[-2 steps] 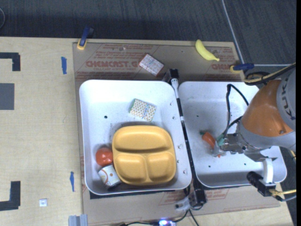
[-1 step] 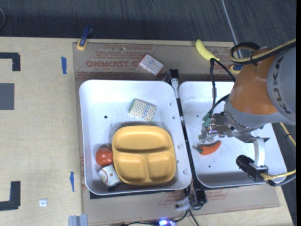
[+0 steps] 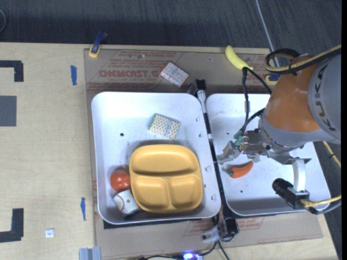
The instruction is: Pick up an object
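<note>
Since the orange carrot (image 3: 240, 170) at right-centre looks light and slick, pinch its middle; your gripper's (image 3: 225, 153) claw state I cannot tell.

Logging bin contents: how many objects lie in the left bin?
4: yellow tray in the middle, patterned packet behind it, orange ball and small cup at its left. More may hide underneath.

Yellow tray (image 3: 165, 177), orange carrot (image 3: 240, 170), white bins (image 3: 103, 145), patterned packet (image 3: 164, 125)
</note>
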{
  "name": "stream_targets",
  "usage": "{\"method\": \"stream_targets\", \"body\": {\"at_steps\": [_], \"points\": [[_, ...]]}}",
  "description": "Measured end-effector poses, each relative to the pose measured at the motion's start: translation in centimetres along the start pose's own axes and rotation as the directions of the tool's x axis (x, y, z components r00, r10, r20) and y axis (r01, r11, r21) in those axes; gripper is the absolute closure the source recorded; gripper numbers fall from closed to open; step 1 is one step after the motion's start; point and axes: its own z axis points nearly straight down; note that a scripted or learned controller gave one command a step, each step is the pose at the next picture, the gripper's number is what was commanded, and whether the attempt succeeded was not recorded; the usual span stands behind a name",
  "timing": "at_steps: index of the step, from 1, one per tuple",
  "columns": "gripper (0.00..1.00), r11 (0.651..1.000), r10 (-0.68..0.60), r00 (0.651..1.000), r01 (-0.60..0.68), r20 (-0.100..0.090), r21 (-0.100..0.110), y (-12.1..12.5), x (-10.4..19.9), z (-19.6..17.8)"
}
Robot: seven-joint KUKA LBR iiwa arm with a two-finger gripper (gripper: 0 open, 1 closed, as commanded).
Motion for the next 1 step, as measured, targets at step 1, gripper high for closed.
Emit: {"method": "stream_targets", "body": {"at_steps": [1], "points": [[0.00,1.000,0.003,1.000,-0.003,0.002,-0.001,0.10,-8.36,11.66]]}}
